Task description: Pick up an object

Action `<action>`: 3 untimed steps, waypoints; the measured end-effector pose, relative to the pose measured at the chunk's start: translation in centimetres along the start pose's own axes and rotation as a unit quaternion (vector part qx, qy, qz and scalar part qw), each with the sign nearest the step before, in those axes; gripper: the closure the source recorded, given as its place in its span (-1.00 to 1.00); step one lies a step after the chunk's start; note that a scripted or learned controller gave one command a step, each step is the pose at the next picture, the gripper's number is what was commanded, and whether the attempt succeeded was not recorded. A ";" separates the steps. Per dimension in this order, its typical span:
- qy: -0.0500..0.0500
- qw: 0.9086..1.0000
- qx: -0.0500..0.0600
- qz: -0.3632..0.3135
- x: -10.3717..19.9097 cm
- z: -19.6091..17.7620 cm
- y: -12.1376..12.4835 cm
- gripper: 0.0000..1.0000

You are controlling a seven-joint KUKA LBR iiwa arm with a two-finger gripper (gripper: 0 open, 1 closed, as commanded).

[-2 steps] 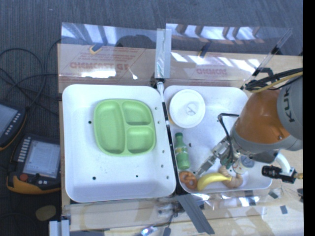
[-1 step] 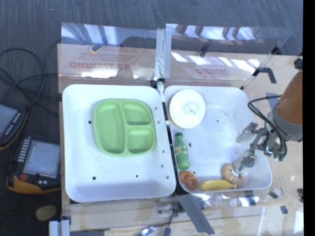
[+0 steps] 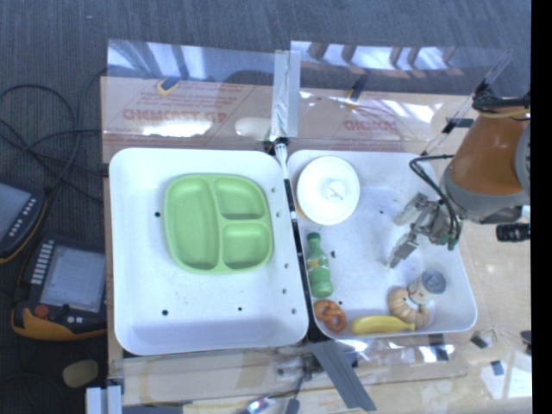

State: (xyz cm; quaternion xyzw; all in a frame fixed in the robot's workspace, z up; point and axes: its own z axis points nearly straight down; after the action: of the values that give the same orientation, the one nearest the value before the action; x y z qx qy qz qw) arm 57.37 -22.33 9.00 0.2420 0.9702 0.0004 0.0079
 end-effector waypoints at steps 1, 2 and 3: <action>0.001 0.992 0.000 0.127 -1.8 0.1 7.5 -1.00; 0.002 0.977 0.002 0.215 -0.1 0.1 2.1 -1.00; 0.006 0.991 0.004 0.134 2.2 -6.5 -1.2 -1.00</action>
State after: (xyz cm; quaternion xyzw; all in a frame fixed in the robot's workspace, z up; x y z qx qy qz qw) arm 54.78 -22.40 15.45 0.3699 0.9291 -0.0008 0.0012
